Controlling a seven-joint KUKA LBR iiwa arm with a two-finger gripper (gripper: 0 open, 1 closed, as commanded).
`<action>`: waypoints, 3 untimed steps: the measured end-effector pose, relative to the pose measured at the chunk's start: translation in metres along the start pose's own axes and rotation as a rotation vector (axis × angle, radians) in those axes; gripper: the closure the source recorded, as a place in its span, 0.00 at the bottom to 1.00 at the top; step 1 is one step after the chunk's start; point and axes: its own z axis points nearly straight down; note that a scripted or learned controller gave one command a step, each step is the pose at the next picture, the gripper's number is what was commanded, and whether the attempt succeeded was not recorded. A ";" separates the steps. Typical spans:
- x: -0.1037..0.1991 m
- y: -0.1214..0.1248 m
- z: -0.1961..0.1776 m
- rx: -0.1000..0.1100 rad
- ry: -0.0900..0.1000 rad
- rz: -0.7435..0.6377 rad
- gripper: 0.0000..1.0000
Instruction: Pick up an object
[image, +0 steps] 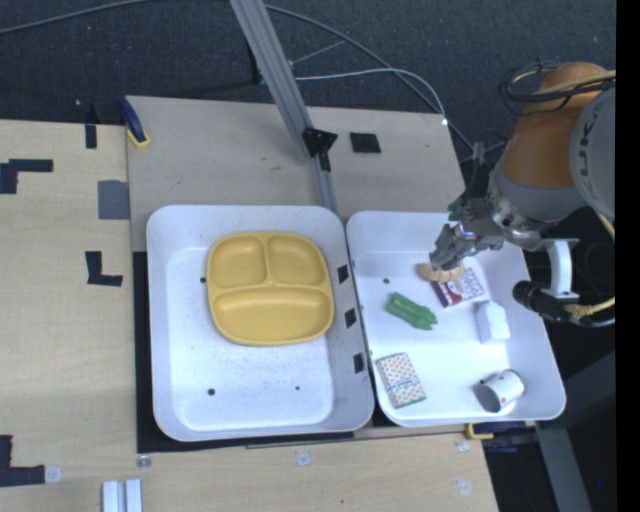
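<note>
Your end effector (447, 252) sits low in the right bin (530, 400), at its upper middle, apparently lined up on a small tan object (437, 272) just beneath it beside a red-and-white packet (460, 288); you cannot tell its grip state. That bin also carries a green piece (412, 311), a white block (491, 322), a patterned packet (400, 379) and a small cup on its side (499, 390). The left bin (175, 400) holds a yellow divided plate (270, 287) (too broad to pinch easily).
</note>
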 end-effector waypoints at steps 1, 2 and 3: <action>0.056 -0.028 -0.005 0.000 0.001 -0.001 1.00; 0.102 -0.051 -0.013 0.000 0.001 -0.001 1.00; 0.145 -0.080 -0.011 0.001 0.000 0.000 1.00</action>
